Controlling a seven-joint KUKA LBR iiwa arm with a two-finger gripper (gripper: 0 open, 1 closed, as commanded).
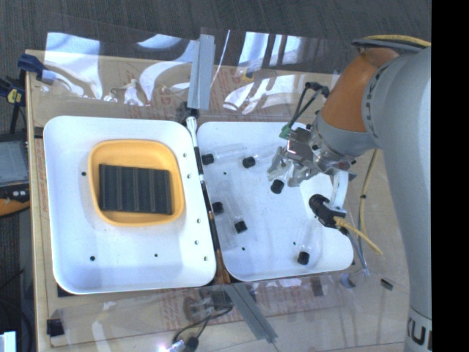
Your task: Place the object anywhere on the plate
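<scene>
Pick-up stage, by the look of things: hand (291, 169) low over the right bin (333, 259), near several small dark-capped clear objects, closest one (276, 187) just below. Finger spread impossible to judge from this slanted view; nothing visibly pinched. Yellow plate (106, 156) with a dark ribbed insert (136, 189) sitting in the left bin (66, 259), well apart. Next move likely: secure grip, lift, carry leftward across the divider. Glossy reflections along the counter (146, 321) rear edge; dark floor (220, 6) beyond.
</scene>
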